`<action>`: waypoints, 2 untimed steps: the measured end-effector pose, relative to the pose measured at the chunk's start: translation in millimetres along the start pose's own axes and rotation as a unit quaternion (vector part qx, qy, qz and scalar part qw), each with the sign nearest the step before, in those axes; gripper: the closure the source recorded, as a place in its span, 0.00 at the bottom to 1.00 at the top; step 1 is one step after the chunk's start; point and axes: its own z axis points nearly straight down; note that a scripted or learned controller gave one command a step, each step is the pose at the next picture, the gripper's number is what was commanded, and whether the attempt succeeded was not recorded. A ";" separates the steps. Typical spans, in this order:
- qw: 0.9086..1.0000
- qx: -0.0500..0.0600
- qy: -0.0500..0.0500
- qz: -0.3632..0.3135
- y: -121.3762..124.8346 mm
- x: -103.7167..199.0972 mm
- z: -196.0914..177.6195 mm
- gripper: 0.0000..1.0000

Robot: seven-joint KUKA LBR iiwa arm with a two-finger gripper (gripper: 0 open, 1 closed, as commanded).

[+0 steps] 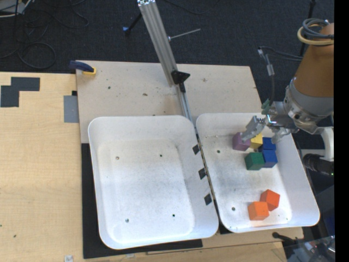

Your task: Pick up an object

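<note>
Hand [255, 129] hovers beside the purple block [240, 142] and yellow block [256, 142]; its spread can't be told.

Gripper [252, 130] over right bin [305, 201], just above purple block [239, 142]; yellow [256, 142], blue [269, 150], green [254, 161] blocks adjacent; two orange blocks [264, 205] near front.

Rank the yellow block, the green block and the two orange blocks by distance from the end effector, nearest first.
From the end effector:
1. Yellow block, just beneath it, beside the purple block.
2. Green block, mid-bin.
3. Orange blocks, near the bin's front corner; too close to rank.
</note>
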 end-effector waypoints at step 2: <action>1.000 0.001 0.000 0.000 7.4 -2.2 58.7 0.00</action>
